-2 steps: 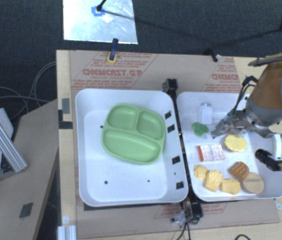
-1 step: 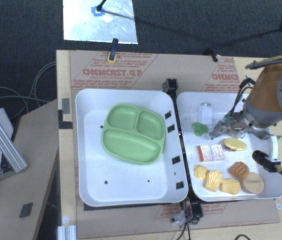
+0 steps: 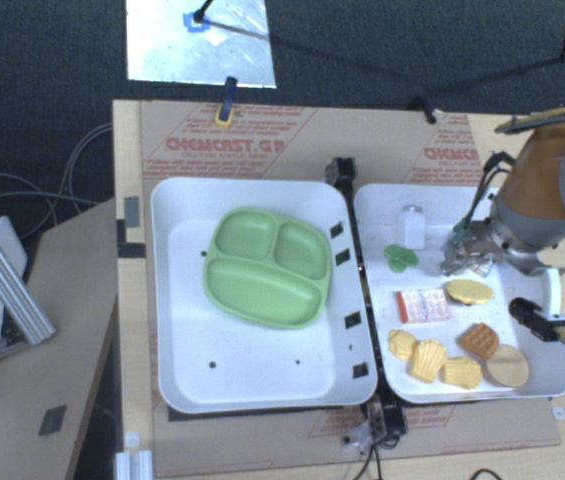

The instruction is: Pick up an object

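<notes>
The hand [image 3: 465, 258] hangs low in the right bin [image 3: 562, 368]; whether it grips, unclear.

The arm [image 3: 552, 183] is running off the frame's right edge. The claw [image 3: 467, 253] is blurring at right of centre, its fingers too small to tell apart.

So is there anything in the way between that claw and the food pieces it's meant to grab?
Nothing visible blocks it. The gripper hangs over the right bin, just above the yellow oval piece. The small green piece and the white bottle lie off to its side, apart from that path.
</notes>
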`<state>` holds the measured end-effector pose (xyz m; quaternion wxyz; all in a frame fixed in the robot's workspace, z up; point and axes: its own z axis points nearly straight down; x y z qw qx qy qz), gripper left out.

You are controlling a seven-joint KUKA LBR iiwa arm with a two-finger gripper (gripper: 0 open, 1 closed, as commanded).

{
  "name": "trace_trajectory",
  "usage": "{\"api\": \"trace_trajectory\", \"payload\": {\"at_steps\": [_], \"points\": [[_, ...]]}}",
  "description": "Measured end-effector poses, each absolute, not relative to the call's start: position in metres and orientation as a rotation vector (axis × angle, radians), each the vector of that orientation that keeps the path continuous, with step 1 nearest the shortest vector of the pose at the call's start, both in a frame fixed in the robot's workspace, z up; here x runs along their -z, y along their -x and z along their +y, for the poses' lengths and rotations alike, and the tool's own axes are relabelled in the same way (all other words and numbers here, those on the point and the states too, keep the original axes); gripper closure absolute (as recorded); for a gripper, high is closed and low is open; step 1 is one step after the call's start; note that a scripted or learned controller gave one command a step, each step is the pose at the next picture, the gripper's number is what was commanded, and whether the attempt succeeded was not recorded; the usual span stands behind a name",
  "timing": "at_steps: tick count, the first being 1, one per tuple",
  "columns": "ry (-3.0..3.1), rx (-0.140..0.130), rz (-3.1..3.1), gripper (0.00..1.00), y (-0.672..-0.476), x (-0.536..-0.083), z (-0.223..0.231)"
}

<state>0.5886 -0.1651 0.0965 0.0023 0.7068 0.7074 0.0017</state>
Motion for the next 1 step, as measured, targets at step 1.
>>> {"api": "trace_trajectory", "payload": {"at_steps": [1], "points": [[-2.219, -0.004, 2.217, 1.00, -0.5813, -0.1499, -0.1713]]}}
